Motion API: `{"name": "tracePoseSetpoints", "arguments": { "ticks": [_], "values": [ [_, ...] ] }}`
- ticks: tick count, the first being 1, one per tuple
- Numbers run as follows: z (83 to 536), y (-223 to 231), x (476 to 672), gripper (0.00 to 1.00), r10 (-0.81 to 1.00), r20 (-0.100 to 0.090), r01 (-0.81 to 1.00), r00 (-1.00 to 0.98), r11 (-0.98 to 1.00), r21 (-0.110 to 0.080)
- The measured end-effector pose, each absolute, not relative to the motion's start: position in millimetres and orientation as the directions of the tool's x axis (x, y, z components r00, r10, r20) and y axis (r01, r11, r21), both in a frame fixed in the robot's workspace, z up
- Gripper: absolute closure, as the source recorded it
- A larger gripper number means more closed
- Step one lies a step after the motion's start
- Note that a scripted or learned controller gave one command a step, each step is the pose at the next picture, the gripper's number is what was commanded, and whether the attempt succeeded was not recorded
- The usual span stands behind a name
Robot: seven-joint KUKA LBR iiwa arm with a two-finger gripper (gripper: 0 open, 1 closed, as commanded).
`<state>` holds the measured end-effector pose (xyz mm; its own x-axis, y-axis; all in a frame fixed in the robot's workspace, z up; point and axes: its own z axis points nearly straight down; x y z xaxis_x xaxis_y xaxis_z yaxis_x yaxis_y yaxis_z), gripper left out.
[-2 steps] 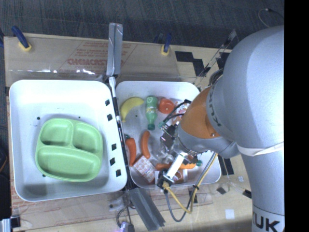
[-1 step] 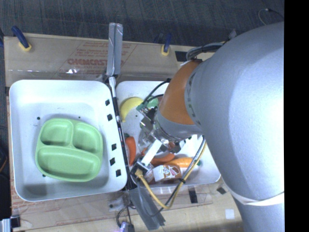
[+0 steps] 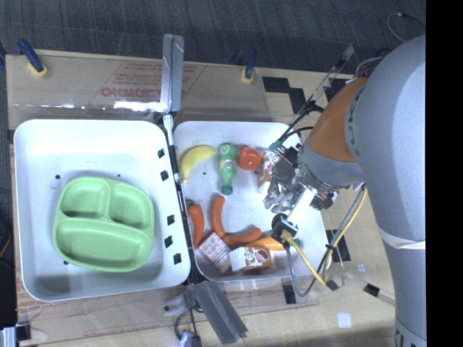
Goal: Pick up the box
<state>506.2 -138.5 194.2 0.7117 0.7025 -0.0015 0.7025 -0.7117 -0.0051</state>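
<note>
Box pickup: not yet done.
Box [image 3: 251, 257] lies in right bin [image 3: 217, 132], lower centre; gripper [image 3: 281, 202] above-right, jaws' state unreadable.

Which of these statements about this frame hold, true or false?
1. The green divided plastic plate lies in the left white bin. True.
2. The yellow banana lies on the plate. False: it lies in the right white bin.
3. The small white-and-orange carton box lies near the right bin's front edge. True.
4. The green bottle sits in the left bin. False: it lies in the right bin, beside the banana.
</note>
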Motion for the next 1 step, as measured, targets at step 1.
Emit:
{"name": "tracePoseSetpoints", "arguments": {
  "ticks": [1],
  "values": [
    [93.2, -121.6, 480.8, 1.0, 0.621, 0.004, 0.621, 0.784, -0.784, -0.001]
  ]
}}
